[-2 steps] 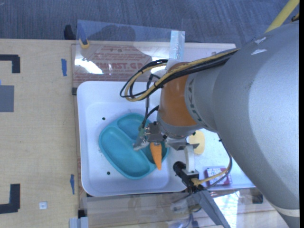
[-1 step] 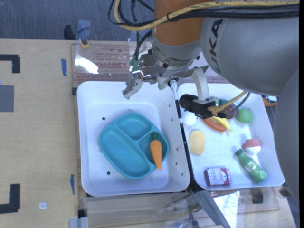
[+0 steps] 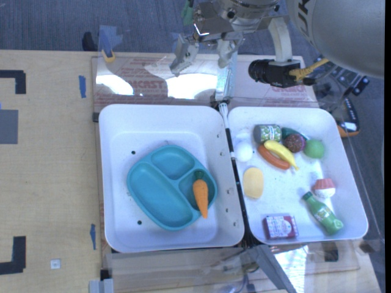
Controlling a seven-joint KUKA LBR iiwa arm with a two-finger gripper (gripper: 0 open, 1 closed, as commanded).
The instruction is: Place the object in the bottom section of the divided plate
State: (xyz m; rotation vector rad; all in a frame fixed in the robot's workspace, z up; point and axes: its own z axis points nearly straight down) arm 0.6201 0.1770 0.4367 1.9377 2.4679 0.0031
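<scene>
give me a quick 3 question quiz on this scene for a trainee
1. True or false: the carrot lies in a section of the blue plate.
2. Which bin holds the green bottle: A left, B right?
3. Fill in: the gripper hangs above the bins' far edge with its fingers ____.

Key: 1 true; 2 B; 3 open, with nothing between them.

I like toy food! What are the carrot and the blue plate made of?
The carrot looks like smooth moulded plastic: even orange, slightly shiny. The blue plate also seems plastic, with a soft sheen and rounded moulded dividers. Neither can be known for sure from looks alone.
</scene>
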